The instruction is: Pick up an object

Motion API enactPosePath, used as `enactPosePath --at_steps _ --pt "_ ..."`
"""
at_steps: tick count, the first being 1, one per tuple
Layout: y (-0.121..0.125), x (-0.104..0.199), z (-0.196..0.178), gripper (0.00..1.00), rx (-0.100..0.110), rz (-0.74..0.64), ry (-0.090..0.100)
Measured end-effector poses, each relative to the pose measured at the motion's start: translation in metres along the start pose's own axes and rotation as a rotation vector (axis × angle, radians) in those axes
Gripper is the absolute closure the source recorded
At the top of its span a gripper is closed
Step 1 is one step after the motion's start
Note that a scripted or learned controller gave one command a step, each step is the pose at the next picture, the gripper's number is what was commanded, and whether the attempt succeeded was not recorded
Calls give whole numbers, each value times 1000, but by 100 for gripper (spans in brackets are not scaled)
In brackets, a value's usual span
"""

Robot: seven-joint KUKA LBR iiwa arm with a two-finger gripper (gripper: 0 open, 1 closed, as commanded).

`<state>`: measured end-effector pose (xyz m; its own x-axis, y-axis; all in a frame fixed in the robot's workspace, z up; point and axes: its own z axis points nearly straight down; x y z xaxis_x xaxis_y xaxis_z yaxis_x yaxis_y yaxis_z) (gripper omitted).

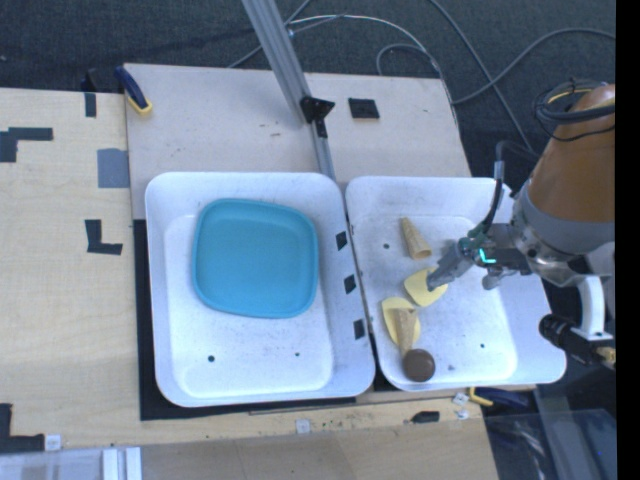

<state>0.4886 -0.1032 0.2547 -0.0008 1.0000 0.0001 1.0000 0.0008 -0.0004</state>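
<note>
Yellow wedge (424, 290) lying flat mid right bin (500, 363), long axis slanting toward gripper (441, 274). Clear floor rightward. Finger spread impossible to tell.

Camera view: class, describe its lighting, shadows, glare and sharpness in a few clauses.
Camera view: soft, even lighting, with no harsh glare on the white bins; the blue plate shows only a faint sheen; a dark shadow runs under the left bin's near edge; the claw and small pieces beside it look slightly soft, while the wood grain and cables stay fairly crisp.
</note>
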Motion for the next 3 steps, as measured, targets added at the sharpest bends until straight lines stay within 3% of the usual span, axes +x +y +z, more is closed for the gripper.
enactPosePath --at_steps 1,3 --pt "0 0 0 0 0 0 0" --pt "4 1 107 0 3 0 0"
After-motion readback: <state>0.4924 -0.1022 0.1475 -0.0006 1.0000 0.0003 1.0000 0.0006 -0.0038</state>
